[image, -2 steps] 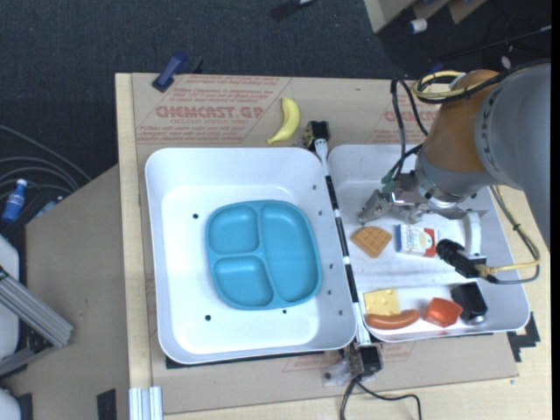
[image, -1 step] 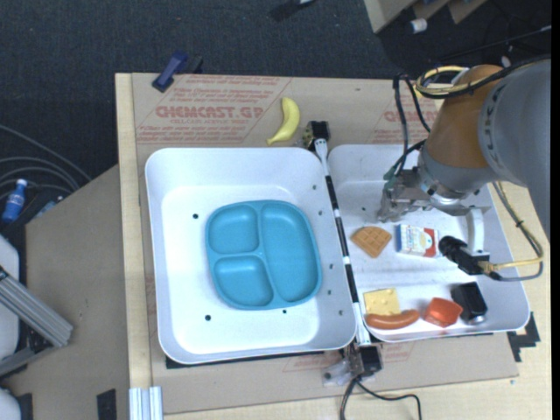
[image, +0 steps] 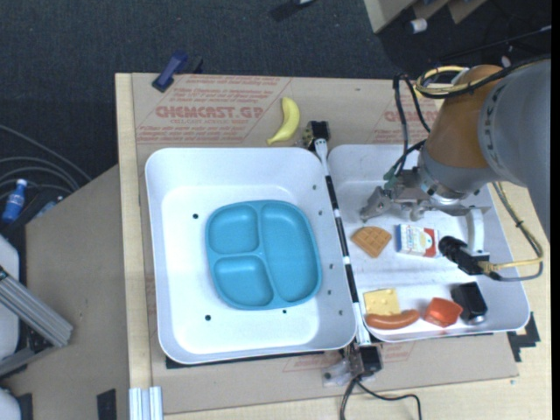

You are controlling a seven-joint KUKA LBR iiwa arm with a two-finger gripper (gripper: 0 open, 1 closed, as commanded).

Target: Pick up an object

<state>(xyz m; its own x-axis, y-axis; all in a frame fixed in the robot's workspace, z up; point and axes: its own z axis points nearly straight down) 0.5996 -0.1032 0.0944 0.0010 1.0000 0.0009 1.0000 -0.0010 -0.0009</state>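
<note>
Here we are hovering the gripper (image: 395,201) low over the right bin (image: 507,313), and we judge this to be the approach step, with nothing yet held. The fingers (image: 376,206) are looking spread, tips apart and empty. Just below them the waffle piece (image: 372,240) is lying, with the small milk carton (image: 416,240) beside it; further off are sitting the cheese slice (image: 381,301), the sausage (image: 392,320) and a red piece (image: 444,311). Next we are needing to settle on one, centre over it and descend. The wrist is blocking part of the bin floor, and the far fingertip is hard to make out.
</note>
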